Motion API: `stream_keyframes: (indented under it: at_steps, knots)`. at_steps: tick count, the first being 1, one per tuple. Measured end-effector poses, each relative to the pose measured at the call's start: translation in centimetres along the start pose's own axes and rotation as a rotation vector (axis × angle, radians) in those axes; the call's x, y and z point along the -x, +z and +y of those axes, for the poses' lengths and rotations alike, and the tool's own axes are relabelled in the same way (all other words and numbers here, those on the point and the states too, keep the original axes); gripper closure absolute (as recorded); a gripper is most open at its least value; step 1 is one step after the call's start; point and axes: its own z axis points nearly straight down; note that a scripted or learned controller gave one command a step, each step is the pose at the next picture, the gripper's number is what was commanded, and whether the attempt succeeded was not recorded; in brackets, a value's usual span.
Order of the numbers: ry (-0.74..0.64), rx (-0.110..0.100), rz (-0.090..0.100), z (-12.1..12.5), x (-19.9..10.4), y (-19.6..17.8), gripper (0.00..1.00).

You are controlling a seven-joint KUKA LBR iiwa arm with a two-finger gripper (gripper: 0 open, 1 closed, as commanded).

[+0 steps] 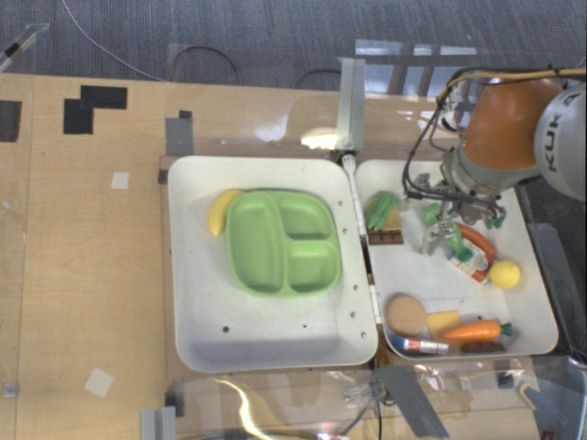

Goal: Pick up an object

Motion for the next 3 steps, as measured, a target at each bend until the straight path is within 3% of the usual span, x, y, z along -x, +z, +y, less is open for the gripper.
stream_keyframes:
  at_steps: [1,2,3]
  knots:
    - [0.003,-0.006,-0.017,-0.3,0.4,-1.6,1.00]
    - [0.175,-0.008,-0.003,-8.0,1.4,-10.9,1.00]
    - [0.173,-0.004,0.002,-7.7,1.4,-10.5,0.00]
